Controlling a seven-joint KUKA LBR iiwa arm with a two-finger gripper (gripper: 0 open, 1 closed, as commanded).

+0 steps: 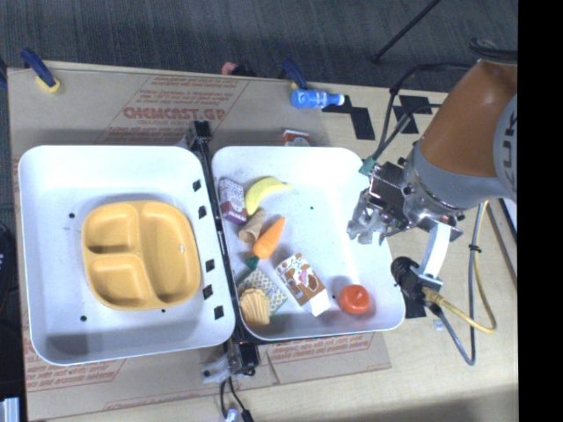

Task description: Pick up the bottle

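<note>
A small blue bottle point(315, 99) with a pale cap lies on its side on the cardboard behind the right bin point(334, 158), outside both bins. My gripper point(364, 229) hangs over the right part of that bin, just inside its right wall, well in front of the bottle and apart from it. Nothing shows in the gripper. The nearest bin items, a red tomato point(355, 299) and a brown-and-white carton point(303, 283), lie in front of it and to its left.
The right bin also holds a banana point(264, 191), a carrot point(269, 236), a cone point(252, 228), a dark packet point(231, 197) and a waffle-like piece point(256, 305). A yellow divided plate point(141, 253) lies in the left bin point(53, 174). Blue clamps point(40, 69) sit at the back edge.
</note>
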